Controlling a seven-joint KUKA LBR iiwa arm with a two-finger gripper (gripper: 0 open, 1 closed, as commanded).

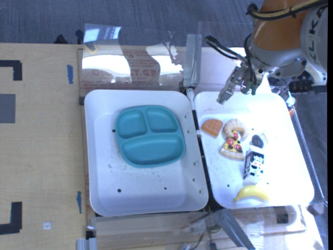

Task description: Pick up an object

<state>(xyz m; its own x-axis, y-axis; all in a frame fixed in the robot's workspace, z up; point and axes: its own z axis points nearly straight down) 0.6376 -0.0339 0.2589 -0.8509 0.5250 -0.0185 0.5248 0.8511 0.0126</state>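
The right bin (291,139) holds several small items: an orange waffle-like piece (212,127), a pizza slice (232,147), a tan pastry (235,127), a dark blue-grey object (257,140), a black-and-white object (254,165) and a yellow banana (251,194). My gripper (232,87) hangs over the far left part of this bin, above and behind the waffle piece, tilted down to the left. Nothing shows between its fingers.
The left bin (104,186) holds a teal divided plate (150,135). A grey ridge (196,139) separates the two bins. A clear panel (135,66) stands behind the left bin. The tan bench surface (39,139) lies to the left.
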